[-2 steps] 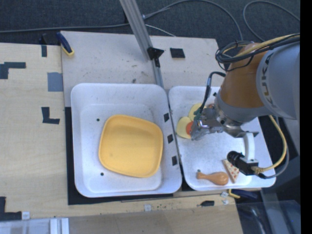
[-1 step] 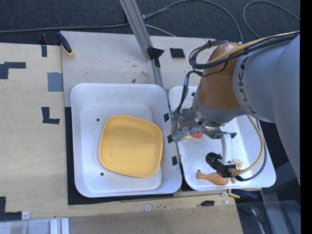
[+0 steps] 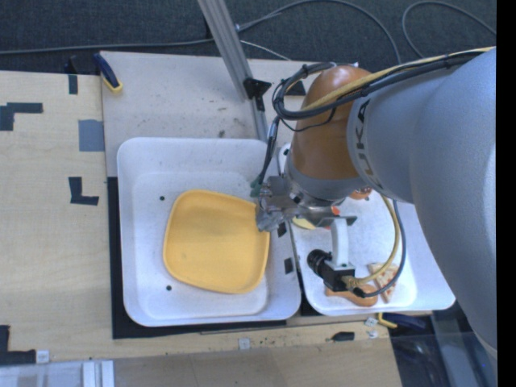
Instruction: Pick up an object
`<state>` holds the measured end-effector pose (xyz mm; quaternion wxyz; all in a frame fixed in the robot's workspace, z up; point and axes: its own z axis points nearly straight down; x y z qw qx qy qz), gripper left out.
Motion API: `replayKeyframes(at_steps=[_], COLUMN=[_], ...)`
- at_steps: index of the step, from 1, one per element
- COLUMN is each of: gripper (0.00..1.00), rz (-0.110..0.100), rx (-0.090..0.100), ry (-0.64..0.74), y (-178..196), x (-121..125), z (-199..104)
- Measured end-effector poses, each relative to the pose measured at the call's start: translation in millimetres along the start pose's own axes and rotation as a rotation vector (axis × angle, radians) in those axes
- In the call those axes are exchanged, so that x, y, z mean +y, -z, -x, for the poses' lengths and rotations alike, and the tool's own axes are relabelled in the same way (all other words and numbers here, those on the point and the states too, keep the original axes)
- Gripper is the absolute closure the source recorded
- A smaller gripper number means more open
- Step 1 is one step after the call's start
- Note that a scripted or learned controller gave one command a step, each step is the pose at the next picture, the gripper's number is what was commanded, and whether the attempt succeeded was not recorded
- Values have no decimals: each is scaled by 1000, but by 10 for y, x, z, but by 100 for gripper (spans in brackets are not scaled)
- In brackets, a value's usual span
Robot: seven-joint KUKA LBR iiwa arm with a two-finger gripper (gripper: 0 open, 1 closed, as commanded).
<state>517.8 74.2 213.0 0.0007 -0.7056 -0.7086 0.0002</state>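
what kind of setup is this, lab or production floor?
Most likely a lab test bench for robot grasping: a KUKA arm over two white bins, loose cables running across dark carpet, and tape marks on the plywood benchtop.

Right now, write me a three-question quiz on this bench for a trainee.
1. True or false: the yellow plate lies in the left bin.
2. The gripper hangs over which edge of the plate? A) right B) left C) near
3. Fill in: the band above the arm's wrist is ____.

Key: 1 true; 2 A; 3 orange.
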Motion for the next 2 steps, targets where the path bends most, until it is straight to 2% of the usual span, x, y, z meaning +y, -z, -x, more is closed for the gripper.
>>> replayKeyframes(at_steps=[1,2], gripper=[100,0], rz=[2,0], rx=[0,-1], ry=[-2,-4], y=[189,182], x=[-14,-15], z=[-231,-221])
